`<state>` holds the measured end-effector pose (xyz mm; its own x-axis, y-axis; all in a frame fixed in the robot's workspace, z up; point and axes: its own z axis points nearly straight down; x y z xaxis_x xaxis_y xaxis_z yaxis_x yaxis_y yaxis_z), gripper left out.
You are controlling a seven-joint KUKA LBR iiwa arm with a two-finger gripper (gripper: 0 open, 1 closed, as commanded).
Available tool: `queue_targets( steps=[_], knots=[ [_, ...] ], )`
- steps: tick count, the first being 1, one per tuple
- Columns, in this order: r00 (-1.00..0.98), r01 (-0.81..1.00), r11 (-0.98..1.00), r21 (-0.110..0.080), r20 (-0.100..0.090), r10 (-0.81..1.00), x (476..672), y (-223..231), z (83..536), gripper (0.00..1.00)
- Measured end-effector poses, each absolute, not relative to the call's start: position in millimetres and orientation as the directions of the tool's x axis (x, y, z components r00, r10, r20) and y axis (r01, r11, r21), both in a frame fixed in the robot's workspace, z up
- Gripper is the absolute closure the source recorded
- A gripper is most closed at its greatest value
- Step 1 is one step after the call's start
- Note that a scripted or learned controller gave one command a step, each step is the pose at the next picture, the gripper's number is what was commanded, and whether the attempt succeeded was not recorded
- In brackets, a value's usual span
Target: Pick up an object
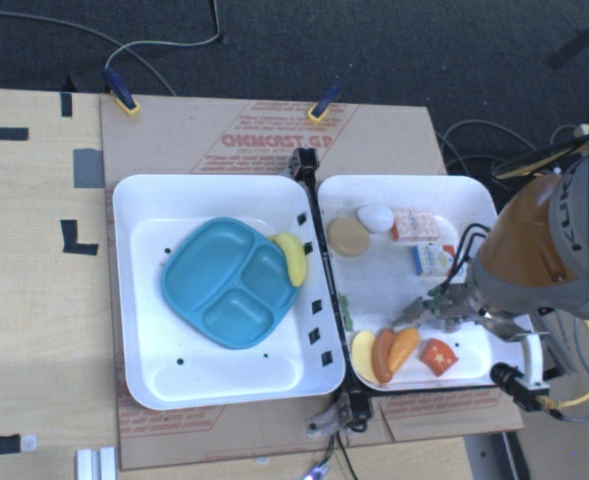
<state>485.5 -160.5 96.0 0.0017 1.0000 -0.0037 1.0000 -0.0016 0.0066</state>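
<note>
Blue sectioned plate [230, 281] lies in the left bin [134, 268], a yellow banana [292, 258] touching its right edge. In the right bin [479, 203] sit a tan disc [349, 236], a white egg [376, 217], small cartons [421, 228], a carrot [398, 350] and a red piece [437, 356]. The tool [424, 310] hovers just above the carrot; whether it is wide or narrow cannot be told.
</note>
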Motion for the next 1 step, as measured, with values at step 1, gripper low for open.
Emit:
queue_targets(
  steps=[1],
  knots=[
    [-0.001, 1.0, 0.001, 0.005, -0.002, 1.0, 550.3, -175.1, 86.7, 0.0]
  ],
)
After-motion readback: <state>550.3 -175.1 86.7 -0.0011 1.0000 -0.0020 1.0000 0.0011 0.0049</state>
